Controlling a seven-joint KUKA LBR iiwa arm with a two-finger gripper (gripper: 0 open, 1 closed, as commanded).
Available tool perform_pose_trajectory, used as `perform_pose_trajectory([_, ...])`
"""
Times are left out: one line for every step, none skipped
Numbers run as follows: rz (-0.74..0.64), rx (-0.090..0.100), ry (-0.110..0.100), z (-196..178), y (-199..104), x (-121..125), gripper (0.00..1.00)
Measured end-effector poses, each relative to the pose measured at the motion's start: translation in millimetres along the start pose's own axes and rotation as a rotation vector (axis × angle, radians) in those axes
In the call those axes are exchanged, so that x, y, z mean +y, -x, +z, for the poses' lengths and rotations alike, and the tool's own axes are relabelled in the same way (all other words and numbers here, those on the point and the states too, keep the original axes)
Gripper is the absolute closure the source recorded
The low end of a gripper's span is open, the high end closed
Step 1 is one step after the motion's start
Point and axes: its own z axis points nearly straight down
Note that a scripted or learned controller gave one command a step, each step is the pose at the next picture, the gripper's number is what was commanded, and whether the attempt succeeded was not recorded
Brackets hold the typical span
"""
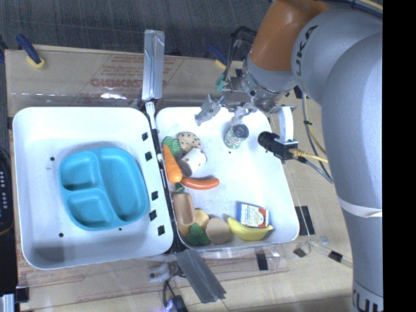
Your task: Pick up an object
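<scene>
Small can (235, 135) sits at 12 o'clock of right bin (279, 174), label unreadable. Gripper (224, 111) hangs just above it, fingers spread, nothing between. "KUKA" lettering partly visible on arm (338, 64), entering from 2 o'clock.

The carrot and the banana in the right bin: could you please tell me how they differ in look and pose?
The carrot is orange with a green top; the banana is yellow. The carrot is straight and runs along the bin's left wall, while the banana is curved and lies across the near side. The carrot sits among other items mid-bin, and the banana rests beside a small red and blue box. Both lie flat in the right bin.
</scene>
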Motion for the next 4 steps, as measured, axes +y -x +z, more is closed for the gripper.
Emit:
perform_pose_trajectory([0.158,0.001,0.005,130,15,-43,0.0])
perform_pose_trajectory([0.069,0.002,0.002,148,29,-158,0.0])
perform_pose_trajectory([0.068,0.001,0.002,148,29,-158,0.0])
perform_pose_trajectory([0.023,0.001,0.003,108,29,-127,0.0])
